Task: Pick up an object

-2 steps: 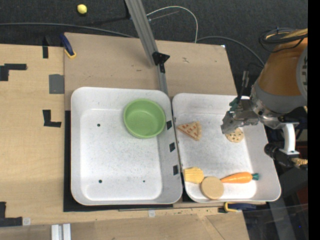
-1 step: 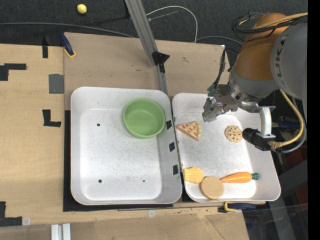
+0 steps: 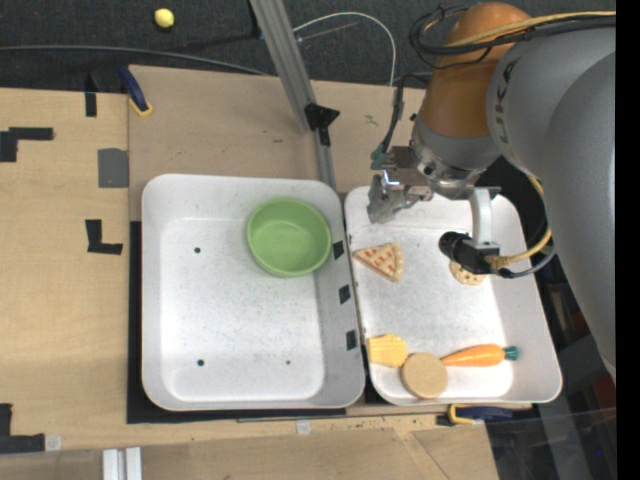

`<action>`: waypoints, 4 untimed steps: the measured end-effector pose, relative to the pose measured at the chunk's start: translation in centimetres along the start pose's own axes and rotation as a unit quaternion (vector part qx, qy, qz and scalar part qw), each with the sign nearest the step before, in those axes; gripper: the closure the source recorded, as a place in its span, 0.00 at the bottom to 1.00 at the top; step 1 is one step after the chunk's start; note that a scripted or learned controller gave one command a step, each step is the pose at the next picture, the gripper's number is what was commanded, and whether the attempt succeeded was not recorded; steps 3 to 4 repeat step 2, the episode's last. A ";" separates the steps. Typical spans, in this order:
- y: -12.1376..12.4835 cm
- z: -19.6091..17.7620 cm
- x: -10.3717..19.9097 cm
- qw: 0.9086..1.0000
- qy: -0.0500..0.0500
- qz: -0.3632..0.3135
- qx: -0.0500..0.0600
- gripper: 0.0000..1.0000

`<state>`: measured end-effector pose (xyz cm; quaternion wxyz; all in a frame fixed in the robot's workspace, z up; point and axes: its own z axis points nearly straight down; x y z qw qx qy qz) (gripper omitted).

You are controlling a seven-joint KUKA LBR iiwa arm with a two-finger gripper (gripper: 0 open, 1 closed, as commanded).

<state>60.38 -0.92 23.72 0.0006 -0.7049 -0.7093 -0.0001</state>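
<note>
Trouble could have come, we thought, if the jaws [image 3: 385, 205], whose state we could not tell, slid off the flat waffle wedge [image 3: 380, 261].

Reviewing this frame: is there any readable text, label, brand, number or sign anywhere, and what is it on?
None fully readable.
Arm: dark letters on the grey casing beside the orange band, cut off and seen at an angle; too partial to quote.
Green bowl, waffle piece, carrot, both white bins, bench: no print visible.
</note>
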 end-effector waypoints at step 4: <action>5.9 1.1 9.0 1.000 0.000 0.000 0.000 1.00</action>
